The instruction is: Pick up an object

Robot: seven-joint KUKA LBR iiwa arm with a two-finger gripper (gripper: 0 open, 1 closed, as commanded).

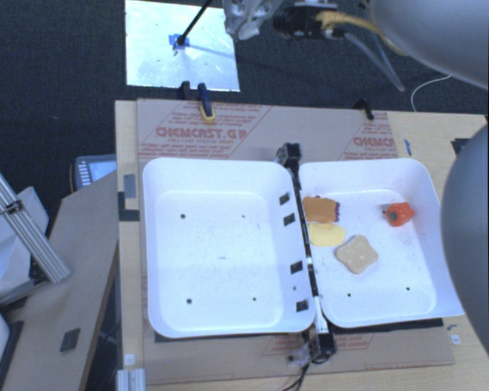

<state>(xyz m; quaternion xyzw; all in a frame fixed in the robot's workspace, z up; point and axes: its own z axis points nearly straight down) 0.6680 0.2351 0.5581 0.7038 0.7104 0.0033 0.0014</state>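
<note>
The right bin (416, 302) holds several small items. An orange-brown piece with a purple edge (320, 209) lies near the bin's left wall. Just below it sits a flat yellow piece (327, 235), and a beige toast-shaped piece (356, 254) rests beside that. A red-orange piece (397, 214) lies alone toward the bin's right side. My gripper (246, 18) is high at the top edge of the view, well beyond the far rim of the bins and apart from every item. Its grey arm runs along the top right and down the right edge.
The left bin (160, 305) stands beside the right one, joined by a black clipped divider (298, 244). Both rest on a cardboard sheet (252, 126). A shiny plate (180, 46) lies behind. An aluminium rail (27, 229) slants at the left.
</note>
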